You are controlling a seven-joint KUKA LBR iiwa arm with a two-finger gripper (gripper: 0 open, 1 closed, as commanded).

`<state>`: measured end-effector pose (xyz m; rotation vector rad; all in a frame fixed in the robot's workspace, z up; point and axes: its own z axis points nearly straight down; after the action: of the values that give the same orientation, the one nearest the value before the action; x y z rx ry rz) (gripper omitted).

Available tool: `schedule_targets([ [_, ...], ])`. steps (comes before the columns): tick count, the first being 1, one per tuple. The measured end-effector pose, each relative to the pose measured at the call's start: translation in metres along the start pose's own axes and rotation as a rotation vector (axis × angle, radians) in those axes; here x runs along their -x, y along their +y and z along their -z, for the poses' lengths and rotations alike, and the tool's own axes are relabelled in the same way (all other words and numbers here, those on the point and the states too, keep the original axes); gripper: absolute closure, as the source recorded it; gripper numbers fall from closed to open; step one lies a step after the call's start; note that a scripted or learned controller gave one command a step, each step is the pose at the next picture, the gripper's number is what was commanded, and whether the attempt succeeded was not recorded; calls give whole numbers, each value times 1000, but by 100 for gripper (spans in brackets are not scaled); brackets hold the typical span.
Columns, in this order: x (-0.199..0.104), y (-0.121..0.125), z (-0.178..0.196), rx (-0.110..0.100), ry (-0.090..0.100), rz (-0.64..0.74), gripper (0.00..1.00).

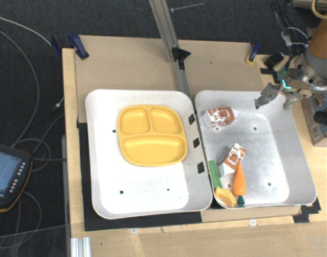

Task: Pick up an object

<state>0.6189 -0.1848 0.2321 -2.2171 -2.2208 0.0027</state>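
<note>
The right bin (283,159) sits below and to the left of the tool (275,98), which hovers over the bin's upper right rim with its two fingers spread wide and nothing between them. Far to the tool's left, in the other bin (99,143), lies a yellow divided plate (151,135).

Nearest the tool, just to its left, is a small white-and-orange carton (220,116), lying on its side with its long axis running roughly left to right. It looks light and stiff but crushable, so a grip across its short sides seems safest.

Further down from the tool rests a second carton (234,157), tilted on a diagonal. Just beside it, the toy carrot (239,180) lies with its long axis nearly up-and-down in the view, narrow tip toward the tool; it is likely light, hard plastic, smooth and prone to slip, best taken across its thick middle. A green stick (214,174) and a yellow piece (225,197) lie close by.
</note>
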Motion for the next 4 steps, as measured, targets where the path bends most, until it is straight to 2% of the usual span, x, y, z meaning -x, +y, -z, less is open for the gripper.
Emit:
schedule_targets([
  [2, 8, -2, -124, -5, 2, -2, 0],
  [3, 7, -2, -140, -2, 1, -1, 0],
  [4, 7, -1, -127, 4, 1, -1, 100],
])
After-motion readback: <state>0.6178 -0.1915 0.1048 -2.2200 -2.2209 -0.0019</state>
